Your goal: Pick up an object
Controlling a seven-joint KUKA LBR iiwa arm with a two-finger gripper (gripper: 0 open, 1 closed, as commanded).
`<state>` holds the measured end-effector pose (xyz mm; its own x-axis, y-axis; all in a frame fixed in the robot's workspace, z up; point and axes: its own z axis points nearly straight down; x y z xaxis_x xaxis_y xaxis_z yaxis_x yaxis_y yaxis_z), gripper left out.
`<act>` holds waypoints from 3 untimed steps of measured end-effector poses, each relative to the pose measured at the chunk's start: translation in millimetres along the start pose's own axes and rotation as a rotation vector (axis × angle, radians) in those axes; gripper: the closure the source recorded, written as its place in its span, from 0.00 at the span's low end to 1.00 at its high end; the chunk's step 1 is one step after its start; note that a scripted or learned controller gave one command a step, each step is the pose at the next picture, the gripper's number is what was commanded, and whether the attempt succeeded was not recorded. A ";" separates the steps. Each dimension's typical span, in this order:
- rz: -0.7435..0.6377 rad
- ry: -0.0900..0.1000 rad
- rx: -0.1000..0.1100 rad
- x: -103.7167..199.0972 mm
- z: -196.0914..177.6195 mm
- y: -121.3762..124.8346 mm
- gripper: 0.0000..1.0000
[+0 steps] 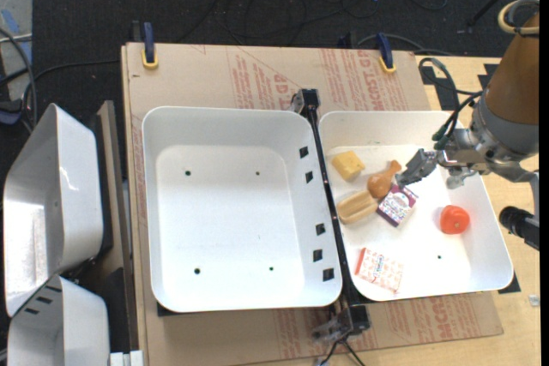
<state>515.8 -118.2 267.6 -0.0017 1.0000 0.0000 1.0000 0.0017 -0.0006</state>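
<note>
Fingers [412, 171] look spread apart to me, with nothing between them. The dark tip of one sits just beside the narrow end of the drumstick-shaped toy [383, 179].

Starting at the near edge of the right bin [429, 257], a flat pink-and-white packet [378, 268] lies close to the front wall, tilted a little. Behind it to the right is a round, glossy red tomato [454, 219], on its own and well apart from the rest.

Further in, three things crowd together. A small purple-and-white packet [396, 206] lies just beside a tan bread roll [356, 206], whose long axis runs roughly left to right. The drumstick-shaped toy is above them, smooth and orange-brown. Its long axis runs from lower left to upper right, fat end toward the roll and thin end pointing up at the gripper [433, 174]. A pale yellow wedge of cheese [347, 165] sits just behind, near the bin's left wall.

The left bin [227, 210] is smooth white plastic with rounded corners and four small dark holes in its floor.

Both bins rest on a tabletop [257, 73] of tan board printed with red lettering. At its far edge are two clamps [149, 49] with yellow-tipped blue handles.
</note>
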 end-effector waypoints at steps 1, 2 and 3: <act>0.005 0.002 0.013 -23.8 174.3 2.3 0.00; -0.005 -0.001 -0.005 -4.5 175.4 66.9 0.00; 0.003 -0.001 -0.001 -6.5 165.3 64.2 1.00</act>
<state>579.9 -124.6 102.2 0.0009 1.0000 -0.0012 1.0000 -0.0009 0.0007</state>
